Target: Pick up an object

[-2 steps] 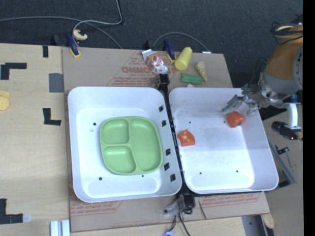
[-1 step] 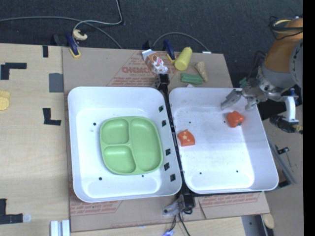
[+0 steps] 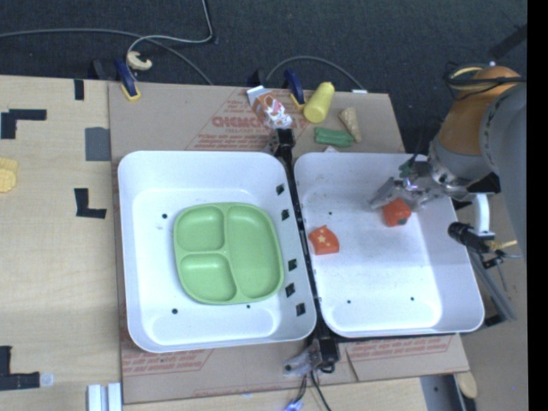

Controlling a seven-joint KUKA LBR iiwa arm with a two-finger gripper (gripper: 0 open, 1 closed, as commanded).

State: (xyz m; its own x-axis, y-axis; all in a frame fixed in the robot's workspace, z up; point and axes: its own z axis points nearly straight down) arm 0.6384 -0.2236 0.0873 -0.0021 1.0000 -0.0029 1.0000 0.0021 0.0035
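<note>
Two shallow white plastic bins sat side by side on a cardboard-covered bench. The left bin (image 3: 145, 229) held a light green plastic plate (image 3: 228, 253) with three compartments. In the right bin (image 3: 377, 306), a small orange-red block (image 3: 324, 241) lay near the left wall. The grey arm with an orange band (image 3: 469, 127) reached in from the right. Its two-finger gripper (image 3: 397, 202) sat over the bin's upper right part, fingers closed around a small red object (image 3: 396, 214). Behind the bins lay a yellow plastic bottle (image 3: 319, 101) and a green piece (image 3: 333, 136).
</note>
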